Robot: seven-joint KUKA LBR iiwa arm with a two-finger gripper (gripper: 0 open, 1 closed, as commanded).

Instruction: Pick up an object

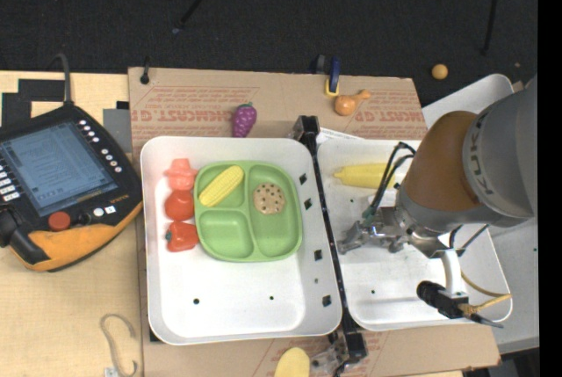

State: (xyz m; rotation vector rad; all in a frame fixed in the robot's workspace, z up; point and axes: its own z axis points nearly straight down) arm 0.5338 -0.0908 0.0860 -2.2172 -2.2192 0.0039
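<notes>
My gripper (358,236) is low over the left half of the right bin (386,305), below the grey arm with its orange band (439,169). A yellow banana-like piece (358,176) lies at the back of that bin, just behind the gripper and apart from it. In the left bin (228,305) a green divided plate (241,235) carries a yellow corn cob (219,184) and a speckled cookie (269,199). Beside the plate's left edge lie a pink piece (180,173) and two red pieces (178,206) (183,235).
Purple grapes (244,119) and an orange pear-shaped toy (349,102) sit on the cardboard behind the bins. A yellow lemon (292,361) lies in front of them. A teach pendant (61,182) rests on the bench at left. Cables trail near the right bin's front corner (457,300).
</notes>
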